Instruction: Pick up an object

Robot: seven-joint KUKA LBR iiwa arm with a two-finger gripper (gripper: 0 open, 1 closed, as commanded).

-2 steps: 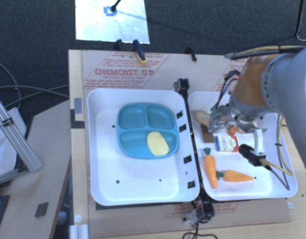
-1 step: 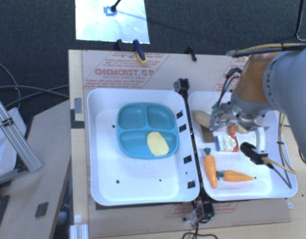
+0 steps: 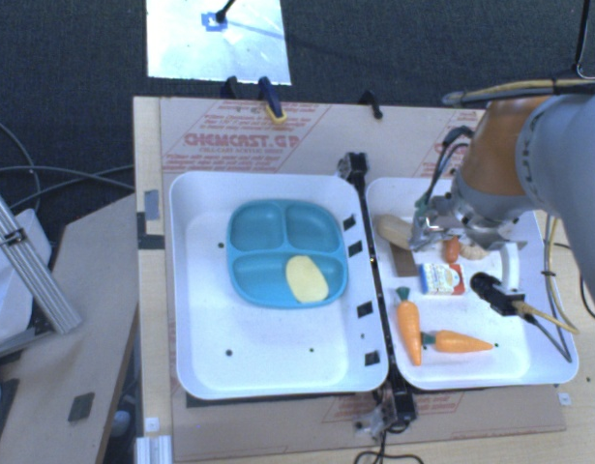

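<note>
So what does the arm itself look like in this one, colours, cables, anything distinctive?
The arm is a thick, rounded grey tube with a wide orange band above the wrist. Below that sits a metallic grey gripper assembly with small mechanical parts. Thin dark cables loop from the orange band down to the gripper, and a pale hose runs along the top of the arm. No readable markings show.

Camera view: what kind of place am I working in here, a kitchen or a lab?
Most likely a robot test lab, not a kitchen: two white bins clipped to a board, toy carrots and a blue divided plate, loose cables and dark carpet around the bench.
</note>
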